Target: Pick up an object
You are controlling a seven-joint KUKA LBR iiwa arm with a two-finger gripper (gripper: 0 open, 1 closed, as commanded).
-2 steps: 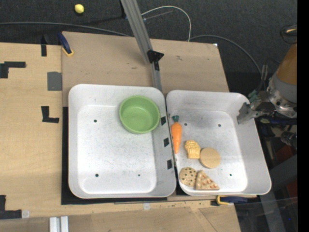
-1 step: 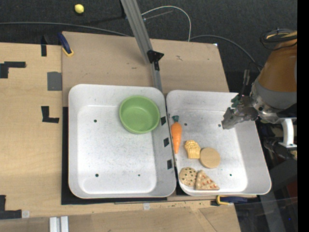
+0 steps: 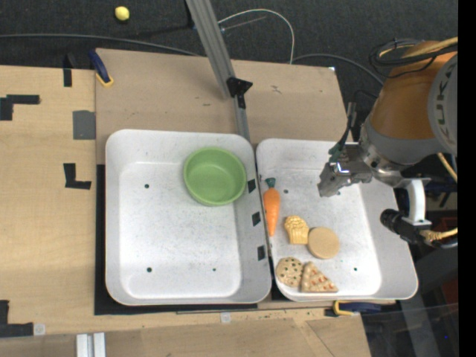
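My gripper (image 3: pixel 332 184) hangs over the upper right part of the right bin (image 3: pixel 349 274), above and to the right of the food pieces. An orange carrot (image 3: pixel 271 210) lies along that bin's left wall. Beside it rest a yellow waffle-like piece (image 3: pixel 296 230) and a round tan biscuit (image 3: pixel 323 242). At the front are a speckled cookie (image 3: pixel 289 272) and a pizza slice (image 3: pixel 317 280). Nothing shows between the gripper's fingers.
A green bowl (image 3: pixel 215 175) sits in the upper part of the left bin (image 3: pixel 149 259). A grey pole (image 3: pixel 212 39) slants down to the divide between the bins. A small yellow ball (image 3: pixel 122 13) lies off the bench at the top left.
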